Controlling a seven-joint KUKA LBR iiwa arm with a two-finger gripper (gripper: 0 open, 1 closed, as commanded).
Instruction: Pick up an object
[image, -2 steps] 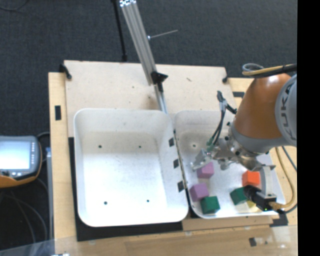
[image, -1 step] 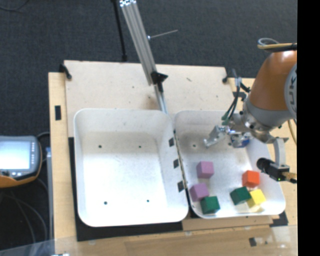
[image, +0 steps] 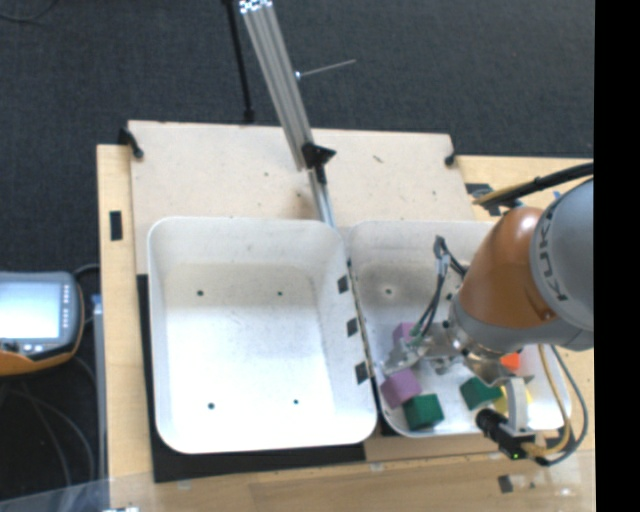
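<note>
Gripper down in right bin, finger spread impossible to tell, nothing visibly held. Purple block just below and slightly left of fingers, touching or nearly so; green block beyond it, lower right.

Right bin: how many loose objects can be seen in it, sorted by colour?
Purple: 2, a block and a smaller piece partly behind the arm
Green: 2, one block near the front rim, another under the wrist
Orange-red: 1, mostly hidden
Total: 5 visible; the arm may cover more.
</note>
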